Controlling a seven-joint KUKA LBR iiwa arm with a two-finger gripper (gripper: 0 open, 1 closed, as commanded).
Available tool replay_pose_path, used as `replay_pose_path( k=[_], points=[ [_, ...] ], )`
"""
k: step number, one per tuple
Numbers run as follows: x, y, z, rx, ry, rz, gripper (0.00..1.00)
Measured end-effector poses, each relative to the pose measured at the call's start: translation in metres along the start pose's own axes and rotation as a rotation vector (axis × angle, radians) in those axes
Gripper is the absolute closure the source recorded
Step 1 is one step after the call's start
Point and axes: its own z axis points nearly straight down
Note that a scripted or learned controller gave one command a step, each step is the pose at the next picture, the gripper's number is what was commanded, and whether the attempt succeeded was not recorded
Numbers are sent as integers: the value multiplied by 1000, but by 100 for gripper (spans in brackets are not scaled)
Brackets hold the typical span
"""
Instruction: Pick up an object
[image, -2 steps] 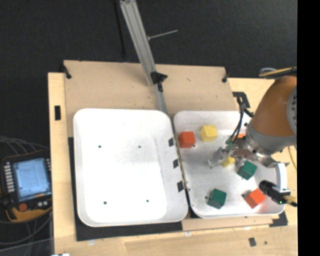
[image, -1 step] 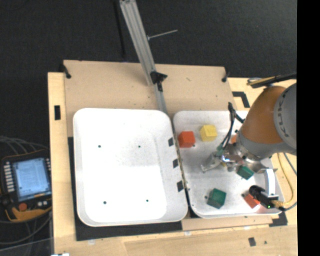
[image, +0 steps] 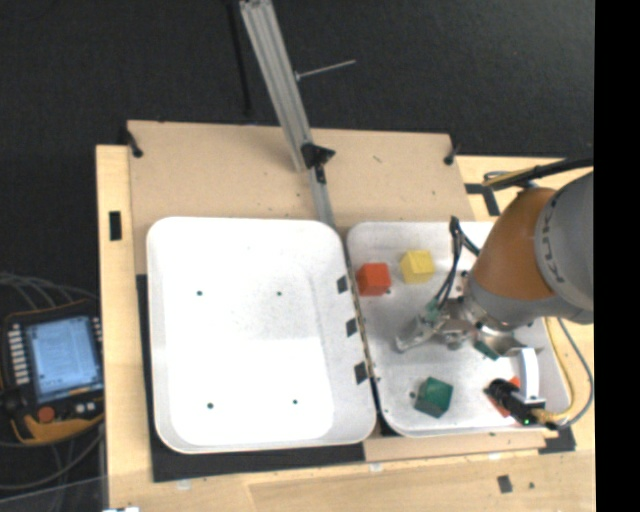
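Three small blocks lie in the right bin (image: 385, 415), any of which could serve as the object to pick. The orange block (image: 373, 279) sits near the bin's far left corner, close against the left wall; the yellow block (image: 418, 264) lies just beside it, along the far edge. The green block (image: 434, 396) rests well apart from both, toward the near edge, about midway along it. None of them is lifted; all lie flat on the bin floor.

The gripper (image: 412, 341) hangs over the middle of the same bin, between the far pair and the green block, touching none of them as far as can be seen. Whether its fingers stand apart or together cannot be told; the metal parts blur into the pale floor.

The step in hand looks like the approach, before any grasp. The next move calls for settling on one block, the green one being perhaps the freest of walls and neighbours, centring over it and descending squarely. The left bin (image: 160, 330) lies alongside, toward the bench's left edge.
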Motion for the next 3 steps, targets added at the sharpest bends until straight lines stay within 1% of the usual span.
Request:
replay_pose_path(
  k=[1, 2, 3],
  points=[
    [0, 1, -12, -4, 3, 6, 100],
    [1, 8, -75, -6, 2, -6, 100],
    [2, 11, -119, -5, 2, -7, 100]
  ],
)
